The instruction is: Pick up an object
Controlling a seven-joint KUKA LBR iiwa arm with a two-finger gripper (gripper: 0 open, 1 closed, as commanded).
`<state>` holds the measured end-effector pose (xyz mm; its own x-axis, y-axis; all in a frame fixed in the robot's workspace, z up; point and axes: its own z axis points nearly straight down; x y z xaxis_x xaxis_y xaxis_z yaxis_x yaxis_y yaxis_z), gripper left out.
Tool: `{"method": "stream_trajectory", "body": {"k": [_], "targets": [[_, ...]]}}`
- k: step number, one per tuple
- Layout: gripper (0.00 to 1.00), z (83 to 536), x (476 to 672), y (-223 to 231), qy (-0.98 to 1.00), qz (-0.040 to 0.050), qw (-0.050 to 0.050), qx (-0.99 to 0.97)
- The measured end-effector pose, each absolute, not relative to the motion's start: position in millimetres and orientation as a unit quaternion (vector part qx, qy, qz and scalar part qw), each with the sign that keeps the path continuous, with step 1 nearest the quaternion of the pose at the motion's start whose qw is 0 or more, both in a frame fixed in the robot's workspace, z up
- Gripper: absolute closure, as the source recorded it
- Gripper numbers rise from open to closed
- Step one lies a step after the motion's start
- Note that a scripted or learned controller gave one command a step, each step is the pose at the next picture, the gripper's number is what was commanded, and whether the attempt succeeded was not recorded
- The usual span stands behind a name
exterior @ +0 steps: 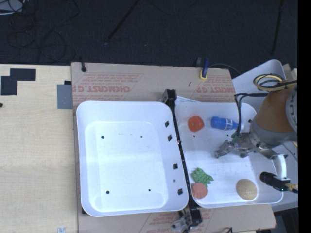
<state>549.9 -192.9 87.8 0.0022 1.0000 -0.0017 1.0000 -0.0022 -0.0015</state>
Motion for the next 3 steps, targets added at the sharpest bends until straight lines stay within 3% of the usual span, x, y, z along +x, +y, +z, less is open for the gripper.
{"method": "stream_trajectory", "body": {"k": [1, 3], "targets": [[0.00, 88, 558.4, -213, 0.707, -0.0005, 0.000, 0.707], [0.00, 87, 475.0, -171, 0.706, -0.0006, -0.002, 0.708]]}}
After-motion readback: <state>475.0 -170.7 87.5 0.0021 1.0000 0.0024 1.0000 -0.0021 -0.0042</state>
